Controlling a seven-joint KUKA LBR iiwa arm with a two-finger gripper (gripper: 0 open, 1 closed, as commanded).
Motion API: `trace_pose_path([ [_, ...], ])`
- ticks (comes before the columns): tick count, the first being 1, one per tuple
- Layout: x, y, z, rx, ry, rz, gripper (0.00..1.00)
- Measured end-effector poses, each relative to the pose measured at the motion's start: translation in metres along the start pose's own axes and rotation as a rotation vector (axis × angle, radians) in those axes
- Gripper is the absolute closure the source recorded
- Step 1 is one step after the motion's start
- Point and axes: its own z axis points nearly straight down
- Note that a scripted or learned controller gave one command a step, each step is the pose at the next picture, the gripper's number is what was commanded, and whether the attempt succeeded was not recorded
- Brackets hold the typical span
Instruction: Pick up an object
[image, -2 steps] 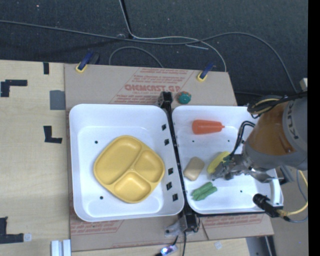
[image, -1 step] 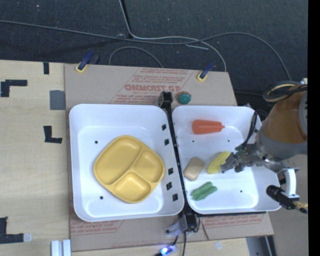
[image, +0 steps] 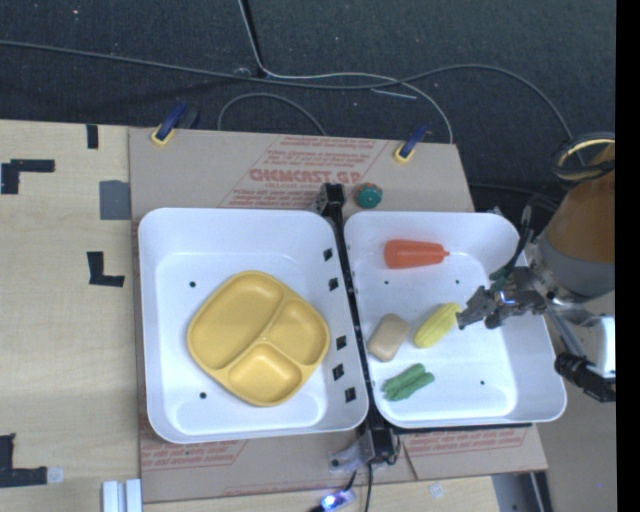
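The bench (image: 60, 330) is pale wood with black marks, and flat on it sits a brown cardboard sheet (image: 300, 165) with red lettering. That sheet is our landmark. Squarely on it lie two white bins, side by side and touching: the left bin (image: 165, 400) and the right bin (image: 535, 400). Two yellow-and-blue clamps (image: 172, 122) (image: 410, 145) grip the sheet's far edge. Beyond that edge, dark carpet (image: 120, 50) with black cables (image: 300, 75) trailing across.
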Motion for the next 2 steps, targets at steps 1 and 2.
trace_pose_path([
  [1, 0.059, 0.024, -0.003, 0.005, 0.004, -0.006, 1.0],
  [2, 0.115, 0.053, 0.001, 0.006, 0.004, -0.007, 1.0],
])
